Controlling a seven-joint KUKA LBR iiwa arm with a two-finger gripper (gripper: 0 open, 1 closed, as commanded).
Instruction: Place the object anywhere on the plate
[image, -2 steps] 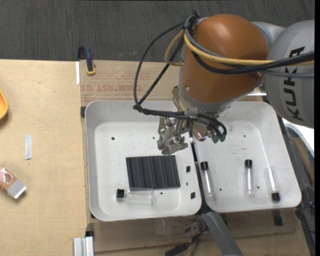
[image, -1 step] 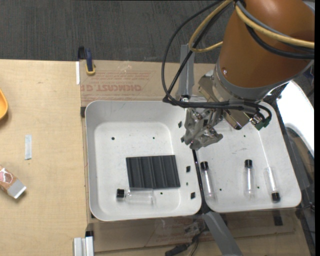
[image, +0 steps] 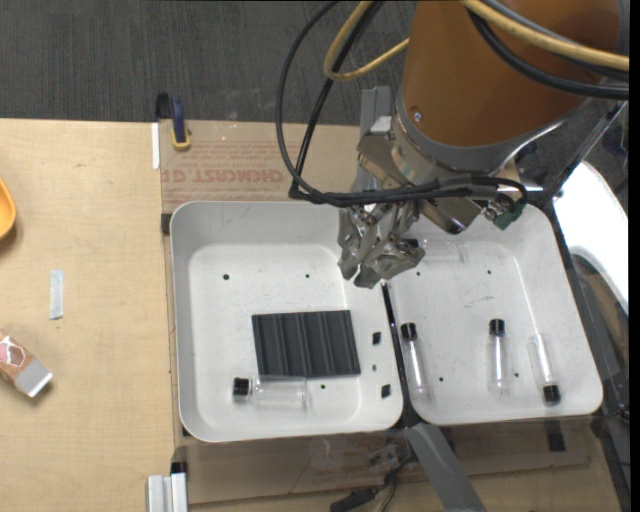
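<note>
Down at the near edge, a clear vial with a black cap (image: 268, 393) lies on its side in the left bin (image: 200, 300), just below the dark ribbed plate (image: 305, 343), close to it and not on it. That plate sits in the lower middle of the left bin, with bare white floor above it and to its left, so there's open room on those sides. Over at the divide between the two bins, the gripper (image: 378, 262) hangs right above the inner rims, at the far half of the bins, well apart from the plate; nothing visible between its fingers, and from this angle I cannot tell whether the jaws are wide or closed. The big arm (image: 480, 80) with its orange band fills the upper right, cables looping off to the left. In the right bin (image: 570, 300), three more vials: one (image: 412, 357) hugging the left wall near the divide, one (image: 496, 352) mid-floor, one (image: 543, 370) nearer the right wall with its black cap toward the near rim. Out on the cardboard bench (image: 90, 200) to the left, a small pale strip (image: 56, 295) and a wrapped item (image: 22, 365) at the frame edge.
</note>
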